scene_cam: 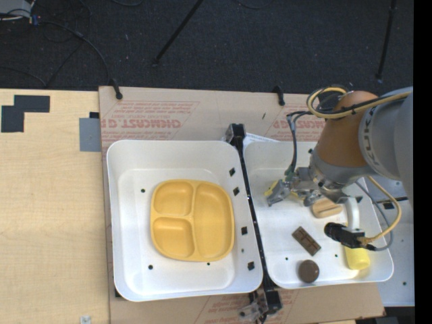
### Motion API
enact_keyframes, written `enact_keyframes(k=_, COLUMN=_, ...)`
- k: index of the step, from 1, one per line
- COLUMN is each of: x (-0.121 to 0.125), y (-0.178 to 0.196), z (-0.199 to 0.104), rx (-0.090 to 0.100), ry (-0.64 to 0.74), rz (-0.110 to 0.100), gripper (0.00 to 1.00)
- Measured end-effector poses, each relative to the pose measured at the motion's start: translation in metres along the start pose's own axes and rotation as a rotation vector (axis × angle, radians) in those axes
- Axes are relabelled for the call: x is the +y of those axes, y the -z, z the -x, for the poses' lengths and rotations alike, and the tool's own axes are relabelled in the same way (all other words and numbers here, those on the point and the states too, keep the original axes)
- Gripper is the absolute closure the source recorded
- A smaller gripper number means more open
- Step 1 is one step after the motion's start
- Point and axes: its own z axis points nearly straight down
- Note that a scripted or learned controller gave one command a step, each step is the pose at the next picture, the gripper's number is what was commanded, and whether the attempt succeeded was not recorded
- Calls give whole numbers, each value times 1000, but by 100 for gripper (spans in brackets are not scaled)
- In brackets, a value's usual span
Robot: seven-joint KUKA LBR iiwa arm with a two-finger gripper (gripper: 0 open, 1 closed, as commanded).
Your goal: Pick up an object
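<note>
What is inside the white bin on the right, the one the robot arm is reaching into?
In the right bin lie a brown bar, a round brown piece, a yellow piece and a tan block. The arm covers the bin's upper right part.

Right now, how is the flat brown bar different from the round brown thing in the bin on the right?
The flat brown rectangular bar is long with straight edges; the round brown disc is a circle. The bar lies slanted further from the bin's front wall; the disc sits nearer that wall. Both are brown, small, and lie in the right white bin.
</note>
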Motion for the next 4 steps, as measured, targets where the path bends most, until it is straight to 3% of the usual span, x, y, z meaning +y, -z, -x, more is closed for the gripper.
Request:
enact_keyframes(k=1, x=1, y=13, z=1, rx=0, ry=-3, rz=3, gripper=100)
enact_keyframes(k=2, x=2, y=77, z=0, rx=-2, ry=2, rz=13, gripper=100)
enact_keyframes(k=4, x=5, y=160, z=2, rx=-2, ry=2, rz=12, gripper=100)
